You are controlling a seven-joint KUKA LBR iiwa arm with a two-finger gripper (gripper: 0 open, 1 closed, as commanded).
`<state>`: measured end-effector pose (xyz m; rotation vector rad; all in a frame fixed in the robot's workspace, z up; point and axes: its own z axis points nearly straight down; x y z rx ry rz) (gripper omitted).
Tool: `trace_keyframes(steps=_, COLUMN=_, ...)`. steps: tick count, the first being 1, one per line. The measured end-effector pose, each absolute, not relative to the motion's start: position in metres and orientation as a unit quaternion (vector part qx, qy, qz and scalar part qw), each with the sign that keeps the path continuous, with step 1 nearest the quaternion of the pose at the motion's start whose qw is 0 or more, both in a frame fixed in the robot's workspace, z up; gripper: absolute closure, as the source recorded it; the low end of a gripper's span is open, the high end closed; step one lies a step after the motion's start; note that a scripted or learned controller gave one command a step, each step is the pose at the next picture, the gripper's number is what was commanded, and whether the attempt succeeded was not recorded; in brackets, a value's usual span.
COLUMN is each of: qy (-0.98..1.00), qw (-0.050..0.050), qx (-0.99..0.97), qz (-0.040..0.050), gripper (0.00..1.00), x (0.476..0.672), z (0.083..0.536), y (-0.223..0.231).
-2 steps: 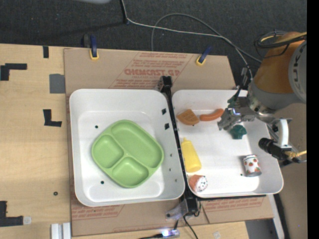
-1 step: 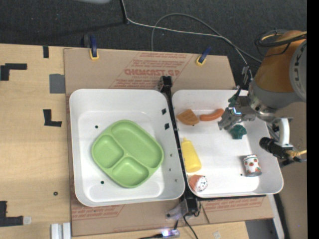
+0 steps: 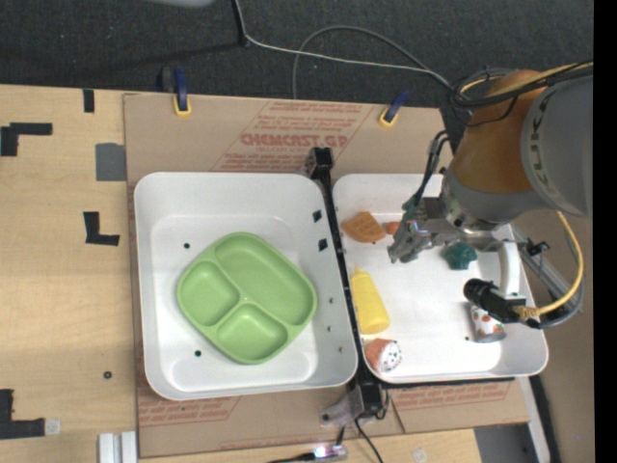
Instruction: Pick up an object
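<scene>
Grey arm [image 3: 501, 152] is hung over the right bin [image 3: 434, 360], gripper [image 3: 405, 246] closure cannot be told; the orange piece [image 3: 363, 227] just beside should be centred on before descent.

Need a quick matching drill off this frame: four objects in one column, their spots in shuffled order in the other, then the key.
Things:
1. green divided plastic plate
2. yellow squeeze bottle
3. flat orange piece
4. small dark teal object

Places:
A. right bin, far left corner, near the divider
B. middle of the left bin
C. right bin, just under the arm's wrist
D. right bin, lying along the divider, mid-length

Pairs: 1-B, 2-D, 3-A, 4-C
</scene>
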<state>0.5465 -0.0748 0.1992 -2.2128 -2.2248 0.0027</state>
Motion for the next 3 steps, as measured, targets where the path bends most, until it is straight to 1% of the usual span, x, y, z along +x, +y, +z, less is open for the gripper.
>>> trace_keyframes(steps=1, qy=-0.710, qw=0.001, qx=-0.705, qz=-0.0002, gripper=1.00, x=0.536, z=0.214, y=-0.022)
trace_keyframes(steps=2, qy=-0.710, qw=0.002, qx=-0.704, qz=0.0003, gripper=1.00, x=0.522, z=0.224, y=0.035)
trace_keyframes(steps=3, qy=-0.710, qw=0.001, qx=-0.704, qz=0.0002, gripper=1.00, x=0.515, z=0.233, y=0.091)
